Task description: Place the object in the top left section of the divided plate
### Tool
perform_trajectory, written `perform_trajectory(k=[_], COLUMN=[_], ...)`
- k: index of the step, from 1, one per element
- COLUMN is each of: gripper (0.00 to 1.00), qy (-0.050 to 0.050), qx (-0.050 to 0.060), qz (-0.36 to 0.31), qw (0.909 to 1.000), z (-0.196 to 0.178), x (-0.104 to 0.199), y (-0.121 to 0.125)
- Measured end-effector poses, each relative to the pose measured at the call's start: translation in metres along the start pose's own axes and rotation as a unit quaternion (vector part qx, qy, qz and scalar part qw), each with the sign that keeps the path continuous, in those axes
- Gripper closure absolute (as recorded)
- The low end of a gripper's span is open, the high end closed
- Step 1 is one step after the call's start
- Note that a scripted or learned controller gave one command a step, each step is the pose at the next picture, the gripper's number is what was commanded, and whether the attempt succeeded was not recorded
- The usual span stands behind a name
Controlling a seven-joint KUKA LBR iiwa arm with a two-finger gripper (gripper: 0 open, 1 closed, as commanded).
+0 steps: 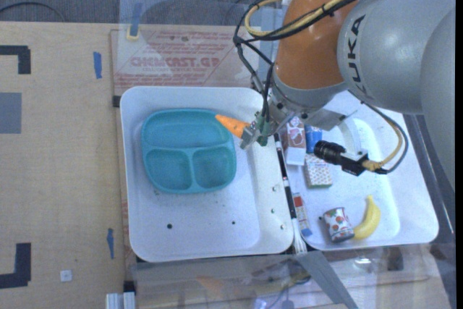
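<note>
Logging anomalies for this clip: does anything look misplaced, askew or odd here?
One thing: the orange carrot-like object lies at the upper right rim of the teal divided plate, partly off it and not in any section. The gripper is right beside it. The banana and small can in the right bin look ordinary.

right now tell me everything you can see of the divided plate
The divided plate is teal and looks like matte plastic, a rounded rectangle with one long compartment on top and two smaller ones below. It lies flat in the left white bin, toward its upper part. An orange carrot-like object sits at its upper right rim, beside the gripper.
</note>
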State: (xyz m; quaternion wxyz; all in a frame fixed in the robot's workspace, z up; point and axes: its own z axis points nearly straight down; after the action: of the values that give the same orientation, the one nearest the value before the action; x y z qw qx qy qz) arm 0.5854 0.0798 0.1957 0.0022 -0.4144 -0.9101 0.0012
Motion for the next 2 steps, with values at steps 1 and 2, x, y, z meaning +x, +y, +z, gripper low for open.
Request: perform_trajectory(k=[1,2], gripper=[1.0,1.0], qy=[0.0,-0.002], qx=[0.0,-0.002], qz=[-0.071,-0.164], qw=[0.9975,0.9865], z=[-0.034,-0.066], x=[0.023,0.023], y=[-0.034,-0.041])
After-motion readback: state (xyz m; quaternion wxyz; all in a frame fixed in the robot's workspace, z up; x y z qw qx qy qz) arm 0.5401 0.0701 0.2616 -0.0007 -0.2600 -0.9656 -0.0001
